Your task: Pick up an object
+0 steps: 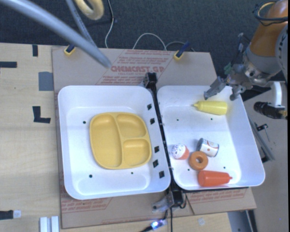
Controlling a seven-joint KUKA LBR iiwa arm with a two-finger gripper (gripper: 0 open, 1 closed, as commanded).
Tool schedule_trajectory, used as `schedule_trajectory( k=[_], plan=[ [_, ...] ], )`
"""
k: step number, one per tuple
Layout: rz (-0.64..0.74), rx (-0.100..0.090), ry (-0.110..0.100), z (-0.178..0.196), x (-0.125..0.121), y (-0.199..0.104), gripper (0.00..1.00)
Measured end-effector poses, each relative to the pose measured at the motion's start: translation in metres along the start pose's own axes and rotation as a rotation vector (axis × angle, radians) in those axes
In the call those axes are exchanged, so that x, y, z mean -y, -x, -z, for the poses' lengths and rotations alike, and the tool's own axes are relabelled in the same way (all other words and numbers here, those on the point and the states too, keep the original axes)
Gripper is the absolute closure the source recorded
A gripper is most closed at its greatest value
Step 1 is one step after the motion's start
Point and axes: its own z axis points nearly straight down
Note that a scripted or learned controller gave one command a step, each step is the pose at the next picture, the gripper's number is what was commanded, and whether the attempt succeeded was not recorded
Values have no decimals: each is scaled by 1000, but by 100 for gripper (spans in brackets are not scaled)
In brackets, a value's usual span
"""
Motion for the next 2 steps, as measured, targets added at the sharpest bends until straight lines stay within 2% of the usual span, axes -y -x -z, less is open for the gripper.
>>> schedule_trajectory(
  k=[1, 2],
  plan=[
    [4, 3, 14, 10, -3, -1, 0],
    [4, 3, 9, -55, 1, -2, 0]
  ],
)
